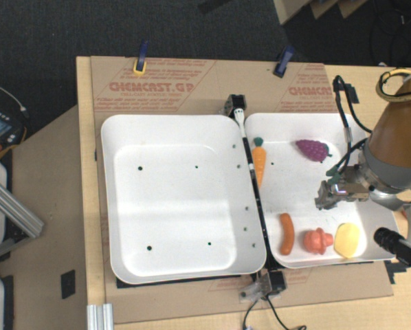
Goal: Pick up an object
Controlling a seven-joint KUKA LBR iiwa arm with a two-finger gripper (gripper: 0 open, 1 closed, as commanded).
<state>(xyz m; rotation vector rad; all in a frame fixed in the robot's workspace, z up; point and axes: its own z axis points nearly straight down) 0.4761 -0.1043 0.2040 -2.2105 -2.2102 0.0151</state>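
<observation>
Camera view puts your gripper (327, 199) low over the right bin (295, 126), in the bare stretch between the purple grape bunch (313, 149) above it and the row of toys along the near wall. Whether anything sits in the jaws, or how far apart they stand, you cannot tell from this slant; the metal tip is too small and dark to read. The relation to watch: the closest candidates lie just below the tip in the picture, the yellow lemon (348, 240) and the red strawberry-like toy (317, 240) touching or nearly touching each other, with the orange sausage-shaped piece (286, 233) a little to their left, its long axis running up and down the picture. The carrot (258, 163) lies well apart, against the divider, long axis also running up and down, green top away from you. The left bin (123, 184) is farther still. Printed on the cardboard sheet (212, 74) behind the bins, you can read "CHEMCAST GP" in red, repeated; the second print is partly cut off.
</observation>
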